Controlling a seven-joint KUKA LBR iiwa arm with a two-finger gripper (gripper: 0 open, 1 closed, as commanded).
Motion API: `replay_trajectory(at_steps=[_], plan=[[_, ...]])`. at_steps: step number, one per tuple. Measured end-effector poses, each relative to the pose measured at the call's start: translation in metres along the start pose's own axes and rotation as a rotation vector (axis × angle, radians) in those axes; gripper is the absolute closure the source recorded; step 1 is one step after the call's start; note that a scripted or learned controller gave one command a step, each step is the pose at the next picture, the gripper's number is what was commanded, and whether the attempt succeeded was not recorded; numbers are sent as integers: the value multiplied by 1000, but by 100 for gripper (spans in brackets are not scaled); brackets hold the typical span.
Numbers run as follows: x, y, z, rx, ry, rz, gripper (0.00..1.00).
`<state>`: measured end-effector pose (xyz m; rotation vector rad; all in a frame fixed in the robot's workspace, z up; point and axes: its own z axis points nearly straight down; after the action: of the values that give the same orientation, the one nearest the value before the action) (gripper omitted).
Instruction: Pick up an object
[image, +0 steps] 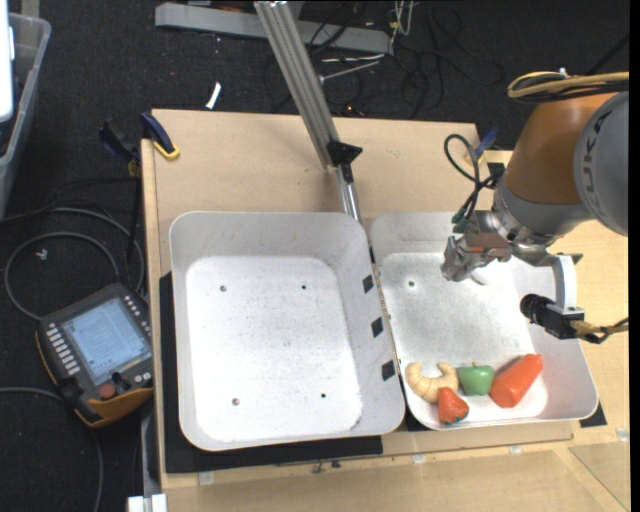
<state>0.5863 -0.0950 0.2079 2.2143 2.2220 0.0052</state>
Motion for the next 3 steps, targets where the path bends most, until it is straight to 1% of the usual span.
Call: replay_trajectory(at_steps=[1,2,3], plan=[[5,-2,-62,-2,0,-1,100],[64,-9,-64,6,3,-5,100],[122,-14,-46,8,3,-6,100]])
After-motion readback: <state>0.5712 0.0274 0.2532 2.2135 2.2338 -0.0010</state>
